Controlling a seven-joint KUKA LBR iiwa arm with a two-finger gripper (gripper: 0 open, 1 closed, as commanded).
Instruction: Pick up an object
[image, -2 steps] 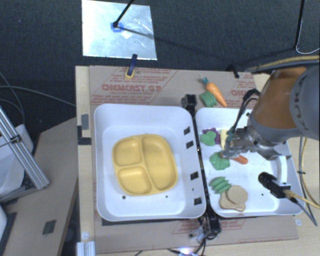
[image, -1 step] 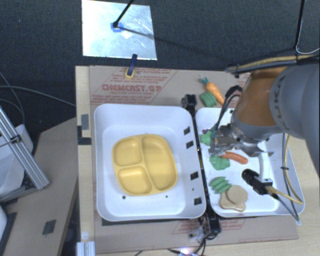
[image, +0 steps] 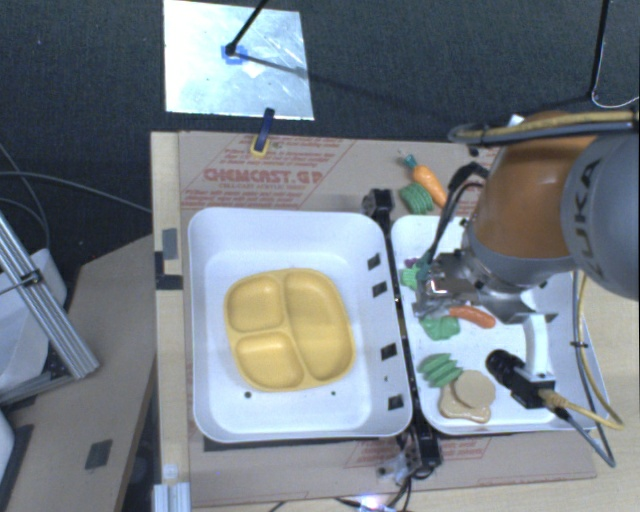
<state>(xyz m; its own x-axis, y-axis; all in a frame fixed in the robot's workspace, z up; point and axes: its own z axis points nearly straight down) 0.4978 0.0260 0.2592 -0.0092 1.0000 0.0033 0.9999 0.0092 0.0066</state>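
Toys in right bin (image: 560, 415): two carrots, two green pieces, one bread slice (image: 468, 395).

Probably a robotics lab: a grey arm (image: 560, 200) over white bins (image: 290, 230), cables (image: 60, 190), aluminium framing (image: 40, 310).

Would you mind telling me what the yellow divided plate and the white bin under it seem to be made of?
The yellow divided plate looks like moulded plastic with a smooth, slightly satin finish: even colour, rounded compartment ridges and soft highlights. The white bin it lies in also looks like plastic, possibly thin formed sheet, matte to semi-gloss, with rounded corners and an evenly curved rim. Neither can be confirmed from the look alone.
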